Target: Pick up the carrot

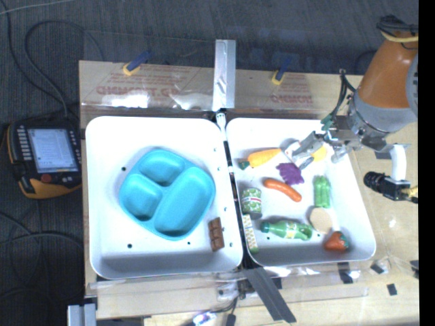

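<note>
Carrot not yet lifted.
Nearest us, the bottle [287, 230] lies near the right bin's [363, 212] front wall; we see the carrot [264, 157] resting untouched at the back, the end effector [304, 150] just beside it, fingers apart, gripping nothing; the grasp and lift remain.

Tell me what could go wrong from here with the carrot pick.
1. The pincer hovers beside the purple toy grapes and the yellow-orange corn-like toy, not over the orange-red carrot; a straight descent would likely catch a wrong item.
2. The carrot lies close to the grapes, so a finger may land on them and nudge the carrot aside.
3. Its smooth, tapered shape could slip out.
</note>
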Controlling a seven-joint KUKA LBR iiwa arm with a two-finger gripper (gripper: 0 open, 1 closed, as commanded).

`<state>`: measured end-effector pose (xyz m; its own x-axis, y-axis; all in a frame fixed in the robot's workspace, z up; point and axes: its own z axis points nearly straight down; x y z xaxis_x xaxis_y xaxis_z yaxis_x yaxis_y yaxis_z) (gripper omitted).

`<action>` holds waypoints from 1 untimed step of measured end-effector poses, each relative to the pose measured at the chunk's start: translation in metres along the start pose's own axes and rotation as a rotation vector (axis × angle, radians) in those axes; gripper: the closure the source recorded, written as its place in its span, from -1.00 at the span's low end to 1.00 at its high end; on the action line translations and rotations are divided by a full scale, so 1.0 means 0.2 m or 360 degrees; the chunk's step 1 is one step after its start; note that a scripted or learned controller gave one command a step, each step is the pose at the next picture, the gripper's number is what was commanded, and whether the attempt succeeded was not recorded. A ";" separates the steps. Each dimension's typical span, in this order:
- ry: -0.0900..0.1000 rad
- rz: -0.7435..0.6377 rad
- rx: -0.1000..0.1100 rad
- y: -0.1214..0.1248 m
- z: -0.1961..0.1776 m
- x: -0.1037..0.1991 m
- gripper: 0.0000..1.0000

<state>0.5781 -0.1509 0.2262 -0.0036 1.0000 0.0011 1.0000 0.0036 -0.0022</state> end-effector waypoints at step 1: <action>-0.0005 -0.0213 -0.0001 -0.09 0.11 -0.22 -1.00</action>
<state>0.5606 -0.1945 0.2050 -0.1369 0.9906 -0.0016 0.9906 0.1369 -0.0016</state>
